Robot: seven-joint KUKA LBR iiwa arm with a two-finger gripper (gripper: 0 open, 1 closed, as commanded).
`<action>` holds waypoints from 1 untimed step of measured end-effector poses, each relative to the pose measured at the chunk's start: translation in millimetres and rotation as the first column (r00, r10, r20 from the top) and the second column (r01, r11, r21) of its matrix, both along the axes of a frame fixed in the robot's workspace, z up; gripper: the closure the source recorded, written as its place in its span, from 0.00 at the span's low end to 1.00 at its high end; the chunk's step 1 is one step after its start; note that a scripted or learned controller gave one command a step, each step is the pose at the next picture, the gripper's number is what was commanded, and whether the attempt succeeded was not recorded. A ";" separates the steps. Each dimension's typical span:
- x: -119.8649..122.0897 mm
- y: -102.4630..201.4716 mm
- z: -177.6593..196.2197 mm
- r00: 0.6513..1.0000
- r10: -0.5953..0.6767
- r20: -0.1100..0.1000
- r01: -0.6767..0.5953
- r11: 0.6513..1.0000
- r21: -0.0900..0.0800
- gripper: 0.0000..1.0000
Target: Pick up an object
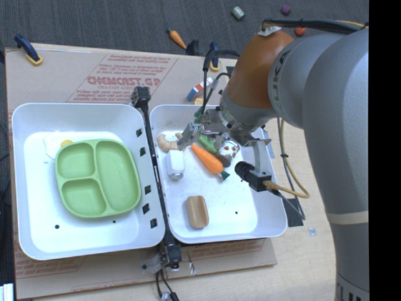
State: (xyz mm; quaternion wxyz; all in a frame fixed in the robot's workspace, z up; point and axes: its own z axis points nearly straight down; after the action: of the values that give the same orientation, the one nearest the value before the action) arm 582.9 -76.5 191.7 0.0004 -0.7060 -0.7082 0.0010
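Two shallow white bins side by side on the bench. Left bin (25, 231): a green divided plate (97, 177), with something pale yellow tucked at its far-left edge. Right bin (269, 215): a toy carrot (208, 158) lying aslant near the middle, a small white bottle-like piece (177, 163) just left of it, a tan curved piece (165, 142) at the far-left corner, a brown bread-like block (197, 211) nearer the front and well apart from the rest.

Hanging over the far side of the right bin, the tool (203, 132), low among the cluster beside the carrot's blunt end, probably placed there because the objects crowd that corner. Open or clenched: cannot tell, the metal parts being hidden in clutter under the wrist. Nothing plainly gripped. Likeliest target, judging by position: the carrot, resting on the bin floor. Risk: a neighbouring piece nudged aside rather than caught.

Beyond the bench, on the dark floor: another small carrot (177, 38).
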 end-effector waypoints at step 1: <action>-47.3 -40.5 -100.6 1.000 0.003 -0.002 -0.003 1.000 0.001 0.00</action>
State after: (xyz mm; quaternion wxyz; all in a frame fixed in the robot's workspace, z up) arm 535.6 -117.1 91.2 0.0016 -0.7048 -0.7094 0.0014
